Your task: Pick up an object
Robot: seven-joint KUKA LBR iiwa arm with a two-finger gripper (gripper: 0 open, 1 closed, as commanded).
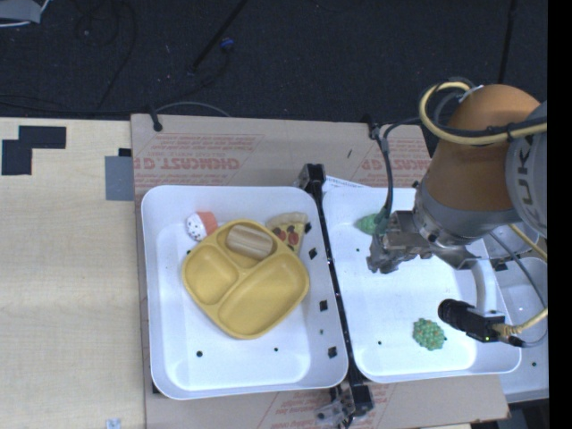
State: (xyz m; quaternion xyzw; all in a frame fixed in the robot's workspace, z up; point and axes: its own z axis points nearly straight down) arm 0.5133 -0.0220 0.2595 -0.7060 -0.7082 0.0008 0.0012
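Hand near green toy (right bin)

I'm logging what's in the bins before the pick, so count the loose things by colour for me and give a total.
Green: 2, small green piece and bumpy green cluster, right bin
Yellow: 1, divided plate, left bin
Tan: 1, bread-like piece on the plate
White: 1, die
Orange: 1, small block
Pizza slice: 1
Total: 7

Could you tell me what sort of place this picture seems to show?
Probably a robot lab test bench: a robot arm over two white bins, toy food such as a yellow plate, and loose cables behind.
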